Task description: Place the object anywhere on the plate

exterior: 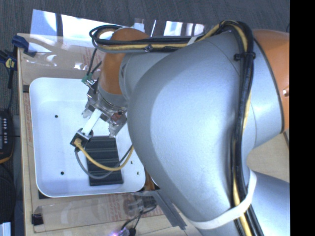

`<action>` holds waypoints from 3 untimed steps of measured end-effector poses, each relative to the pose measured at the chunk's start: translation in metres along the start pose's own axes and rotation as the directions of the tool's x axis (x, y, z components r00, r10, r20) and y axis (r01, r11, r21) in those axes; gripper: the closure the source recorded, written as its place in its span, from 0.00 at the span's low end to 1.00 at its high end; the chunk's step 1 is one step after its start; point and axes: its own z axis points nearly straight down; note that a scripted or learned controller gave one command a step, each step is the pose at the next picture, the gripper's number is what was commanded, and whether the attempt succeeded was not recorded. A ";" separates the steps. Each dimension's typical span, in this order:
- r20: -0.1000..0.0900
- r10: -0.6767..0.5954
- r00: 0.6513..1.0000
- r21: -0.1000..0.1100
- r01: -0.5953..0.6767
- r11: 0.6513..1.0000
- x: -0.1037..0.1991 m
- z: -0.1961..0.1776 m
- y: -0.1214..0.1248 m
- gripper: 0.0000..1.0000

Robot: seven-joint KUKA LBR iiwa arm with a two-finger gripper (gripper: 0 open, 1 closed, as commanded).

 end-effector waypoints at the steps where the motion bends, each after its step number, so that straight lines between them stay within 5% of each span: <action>1: 0.000 0.000 1.000 0.000 0.000 1.000 0.000 0.000 0.000 0.00; 3: 0.000 0.000 1.000 0.000 0.000 1.000 0.000 0.000 0.000 0.00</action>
